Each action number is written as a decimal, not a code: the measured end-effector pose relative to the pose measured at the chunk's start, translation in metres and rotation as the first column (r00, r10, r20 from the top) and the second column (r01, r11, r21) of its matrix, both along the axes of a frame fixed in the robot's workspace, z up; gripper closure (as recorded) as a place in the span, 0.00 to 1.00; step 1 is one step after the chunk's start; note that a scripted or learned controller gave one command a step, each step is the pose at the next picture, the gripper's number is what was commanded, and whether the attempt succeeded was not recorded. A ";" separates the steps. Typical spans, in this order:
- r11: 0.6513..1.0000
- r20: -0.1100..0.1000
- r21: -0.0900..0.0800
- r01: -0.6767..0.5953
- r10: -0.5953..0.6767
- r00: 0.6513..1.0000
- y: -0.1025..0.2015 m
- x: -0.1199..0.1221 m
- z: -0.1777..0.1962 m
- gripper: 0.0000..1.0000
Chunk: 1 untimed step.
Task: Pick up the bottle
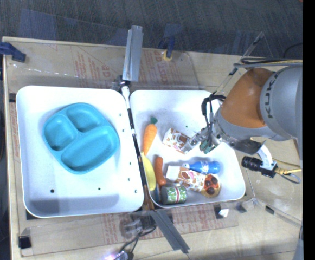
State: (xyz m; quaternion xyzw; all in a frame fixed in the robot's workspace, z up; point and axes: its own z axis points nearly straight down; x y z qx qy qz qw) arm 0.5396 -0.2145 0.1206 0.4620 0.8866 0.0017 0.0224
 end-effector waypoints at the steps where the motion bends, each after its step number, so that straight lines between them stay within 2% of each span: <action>1: 1.000 -0.003 0.001 0.000 0.000 1.000 0.000 -0.001 -0.001 0.00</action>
